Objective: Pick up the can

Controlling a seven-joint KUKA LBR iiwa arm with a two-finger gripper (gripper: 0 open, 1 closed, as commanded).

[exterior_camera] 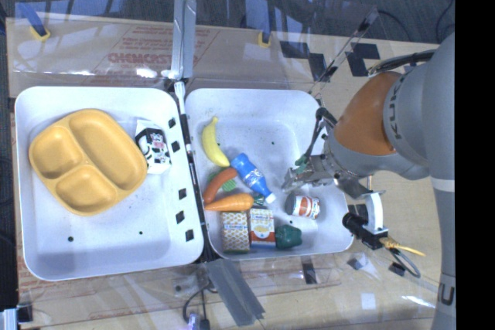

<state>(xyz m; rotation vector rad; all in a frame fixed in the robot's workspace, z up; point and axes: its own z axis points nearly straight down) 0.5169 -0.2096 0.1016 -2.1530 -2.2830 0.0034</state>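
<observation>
Can [305, 206] lies just below the gripper [303, 175], whose opening you cannot tell; rigid, smooth; grasp across its round sides.

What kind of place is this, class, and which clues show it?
Probably a robotics lab test bench: a grey arm reaches over two white bins holding toy food, such as a banana, and a can.

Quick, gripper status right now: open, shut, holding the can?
Gripper: cannot be told; it sits just above the can in the right bin.
</observation>
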